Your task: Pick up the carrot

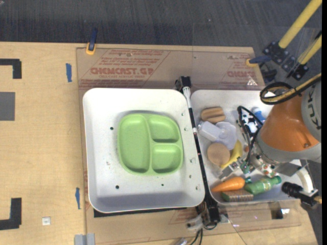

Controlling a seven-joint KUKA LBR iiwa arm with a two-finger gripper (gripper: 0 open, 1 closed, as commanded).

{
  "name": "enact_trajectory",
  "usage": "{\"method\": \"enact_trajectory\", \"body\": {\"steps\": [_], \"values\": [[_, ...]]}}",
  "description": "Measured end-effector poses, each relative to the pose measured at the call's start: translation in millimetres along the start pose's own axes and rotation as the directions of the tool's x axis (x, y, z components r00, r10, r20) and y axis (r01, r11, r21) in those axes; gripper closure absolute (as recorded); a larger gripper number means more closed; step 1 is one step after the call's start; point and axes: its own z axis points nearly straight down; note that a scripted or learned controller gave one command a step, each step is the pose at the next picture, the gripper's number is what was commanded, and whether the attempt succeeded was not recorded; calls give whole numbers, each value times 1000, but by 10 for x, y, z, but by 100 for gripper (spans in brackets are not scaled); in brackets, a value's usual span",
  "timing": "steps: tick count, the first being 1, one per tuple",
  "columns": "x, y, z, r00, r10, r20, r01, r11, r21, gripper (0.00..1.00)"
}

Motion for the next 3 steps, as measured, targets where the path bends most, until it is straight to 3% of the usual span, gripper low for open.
{"method": "enact_trajectory", "body": {"steps": [1,2,3], "values": [[-32,-10,-2,957,-289,0,289,957,-2,0],[12,22,-3,937,-348,2,348,937,-3,0],[64,97,-9,826,-564,11,564,826,-14,0]]}}
